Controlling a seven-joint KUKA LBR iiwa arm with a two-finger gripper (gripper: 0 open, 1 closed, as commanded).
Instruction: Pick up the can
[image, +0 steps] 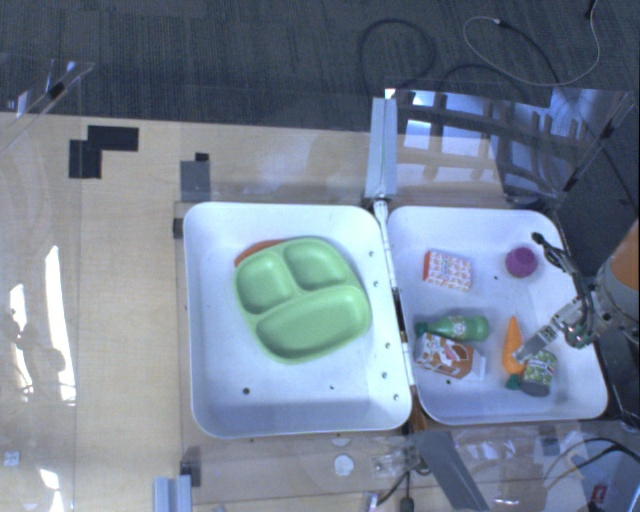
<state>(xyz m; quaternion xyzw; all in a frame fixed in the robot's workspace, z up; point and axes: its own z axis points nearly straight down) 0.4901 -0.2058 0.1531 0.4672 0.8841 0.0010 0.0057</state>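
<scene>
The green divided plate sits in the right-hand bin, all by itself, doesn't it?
Not quite. The camera view shows the green divided plate in the left bin, not the right one. It is the one plain item there, though something orange peeks from under its far edge.

**Crowded near-right corner**

We see the can (539, 371) at the right bin's (480, 222) near-right corner, a carrot (512, 343) touching its left. The pincer (540, 338) hovers above it. Open floor lies along the far edge.

Two white bins (200, 330), one green plate (303, 297), six small items.
</scene>
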